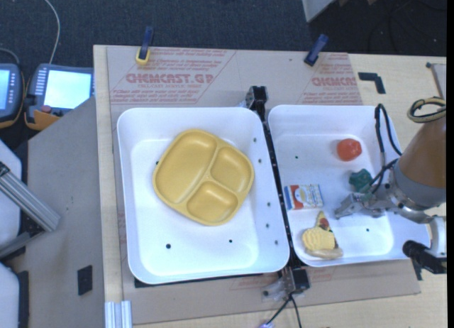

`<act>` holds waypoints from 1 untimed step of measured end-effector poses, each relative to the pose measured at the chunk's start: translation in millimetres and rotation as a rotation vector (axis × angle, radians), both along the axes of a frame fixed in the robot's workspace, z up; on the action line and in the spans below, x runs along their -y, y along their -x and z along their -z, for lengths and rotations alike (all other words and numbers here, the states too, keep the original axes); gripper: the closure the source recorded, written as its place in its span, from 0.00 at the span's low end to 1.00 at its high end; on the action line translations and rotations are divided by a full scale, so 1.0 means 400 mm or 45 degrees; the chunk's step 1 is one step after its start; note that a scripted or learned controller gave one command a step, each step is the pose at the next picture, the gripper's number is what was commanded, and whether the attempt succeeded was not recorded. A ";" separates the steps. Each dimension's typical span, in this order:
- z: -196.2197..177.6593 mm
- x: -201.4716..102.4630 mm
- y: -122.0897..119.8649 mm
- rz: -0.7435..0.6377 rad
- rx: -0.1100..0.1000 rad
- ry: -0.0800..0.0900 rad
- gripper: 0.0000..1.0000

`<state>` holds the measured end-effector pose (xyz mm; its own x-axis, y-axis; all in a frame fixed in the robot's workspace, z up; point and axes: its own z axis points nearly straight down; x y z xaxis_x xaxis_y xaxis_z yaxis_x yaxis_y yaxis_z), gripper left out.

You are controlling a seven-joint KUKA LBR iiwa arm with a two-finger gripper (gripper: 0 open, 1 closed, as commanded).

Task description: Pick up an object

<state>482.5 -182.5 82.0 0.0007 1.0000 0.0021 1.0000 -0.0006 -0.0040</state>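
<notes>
Right bin (284, 124): claw (347, 206), finger state cannot be told, low over floor; green object (360, 179) just beyond, small carton (303, 196) beside, yellow toy (319, 240) nearer, orange ball (348, 149) farther. Left bin (131, 199): yellow divided plate (203, 176).

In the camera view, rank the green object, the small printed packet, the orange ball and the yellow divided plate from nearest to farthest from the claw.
From the claw in the right bin:
1. Green object, just above it.
2. Small printed packet, to its left.
3. Orange ball, toward the bin's far side.
4. Yellow divided plate, in the left bin.
</notes>
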 end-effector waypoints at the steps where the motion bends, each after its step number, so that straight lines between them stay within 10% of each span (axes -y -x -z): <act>1: -0.032 0.002 -0.002 0.001 0.007 0.004 1.00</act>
